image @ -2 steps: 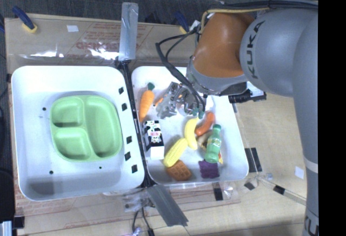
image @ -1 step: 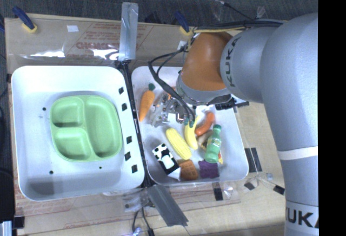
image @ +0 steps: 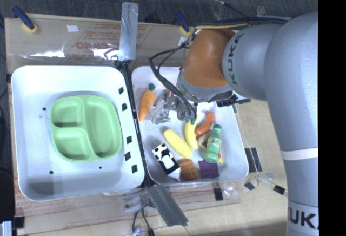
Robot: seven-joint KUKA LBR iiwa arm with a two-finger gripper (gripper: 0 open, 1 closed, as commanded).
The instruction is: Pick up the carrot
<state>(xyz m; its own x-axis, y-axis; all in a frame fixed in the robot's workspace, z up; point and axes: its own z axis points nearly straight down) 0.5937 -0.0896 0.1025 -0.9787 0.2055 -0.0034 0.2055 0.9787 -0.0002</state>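
1. Your carrot (image: pixel 146 104) is orange, tapered, with a small green top.
2. It lies flat, nearly upright in view: green end toward 12 o'clock, narrow tip toward 6 o'clock, leaning slightly to 7.
3. You'll find it in the right bin (image: pixel 240 148), at about 10 o'clock, just beside the left wall.

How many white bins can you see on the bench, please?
2. The left bin holds a green divided tray; the right bin holds the carrot and other toy foods, under the arm. Nothing suggests a hidden third.
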